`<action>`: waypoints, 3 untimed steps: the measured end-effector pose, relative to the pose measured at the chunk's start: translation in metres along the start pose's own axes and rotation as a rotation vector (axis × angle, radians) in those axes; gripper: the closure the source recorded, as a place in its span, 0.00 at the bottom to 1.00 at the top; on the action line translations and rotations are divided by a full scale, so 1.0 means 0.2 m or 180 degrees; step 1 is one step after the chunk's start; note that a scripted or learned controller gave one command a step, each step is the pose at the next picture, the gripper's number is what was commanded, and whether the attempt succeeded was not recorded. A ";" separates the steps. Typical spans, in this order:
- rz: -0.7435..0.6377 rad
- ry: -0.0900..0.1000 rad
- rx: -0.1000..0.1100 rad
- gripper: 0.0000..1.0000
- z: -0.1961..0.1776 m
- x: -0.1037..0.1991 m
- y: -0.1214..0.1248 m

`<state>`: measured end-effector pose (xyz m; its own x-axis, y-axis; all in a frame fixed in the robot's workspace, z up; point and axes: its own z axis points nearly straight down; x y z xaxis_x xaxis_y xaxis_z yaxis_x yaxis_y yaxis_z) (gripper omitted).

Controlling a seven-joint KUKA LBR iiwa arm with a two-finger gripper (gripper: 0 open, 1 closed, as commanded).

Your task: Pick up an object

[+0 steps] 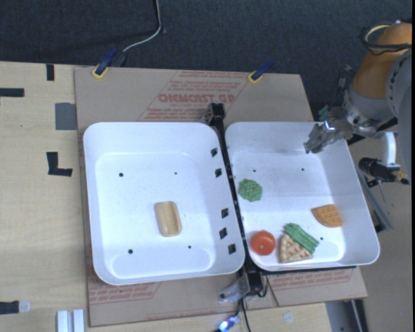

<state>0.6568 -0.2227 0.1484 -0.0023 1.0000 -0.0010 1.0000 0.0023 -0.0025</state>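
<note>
The arm is cut off at the frame's 3 o'clock edge; its gripper (321, 138) is too small to read, over the right bin's (283, 138) 1 o'clock rim. Broccoli (250, 189) sits centrally, open floor between; tomato (263, 242) lies at 6 o'clock.

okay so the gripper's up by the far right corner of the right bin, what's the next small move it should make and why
Probably move the gripper toward the near side of the right bin, over the orange piece. It now sits at the bin's far right rim with nothing beneath it, and that piece lies apart from the tomato, waffle and green bean clustered together.
</note>
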 end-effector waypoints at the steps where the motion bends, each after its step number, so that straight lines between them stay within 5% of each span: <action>1: 0.0003 -0.0003 -0.0014 1.00 -0.14 0.00 -0.01; 2: 0.0000 -0.0003 -0.0007 1.00 -0.08 0.00 0.06; 3: 0.0003 -0.0002 -0.0016 1.00 -0.24 0.00 0.06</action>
<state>0.6691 -0.2233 0.1956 -0.0015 1.0000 -0.0016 1.0000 0.0015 0.0026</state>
